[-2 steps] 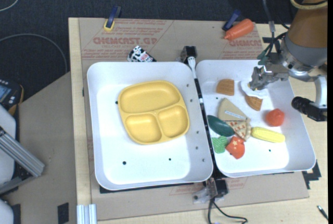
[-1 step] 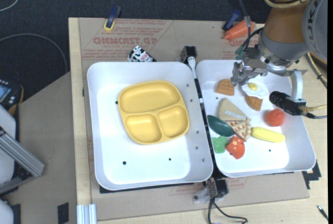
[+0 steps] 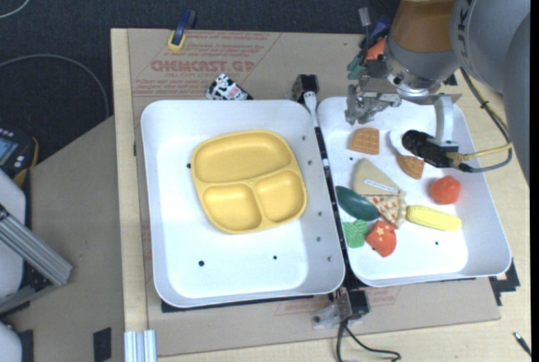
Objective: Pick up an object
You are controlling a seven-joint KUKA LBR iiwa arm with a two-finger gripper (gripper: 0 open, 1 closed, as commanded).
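One gripper [image 3: 364,105] at right bin [image 3: 488,221] far edge, above waffle [image 3: 365,141]

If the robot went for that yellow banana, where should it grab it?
Across the middle of the banana, coming straight down from above. It lies flat and long in the right bin, with bare floor along its lower side, so fingers could likely close over its narrow width.

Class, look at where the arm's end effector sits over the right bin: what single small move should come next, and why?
Probably a short straight descent. The end effector hangs at the back of the right bin, just above the small orange waffle piece, which lies flat and apart from the other toy foods. Nothing shows between its fingers yet.
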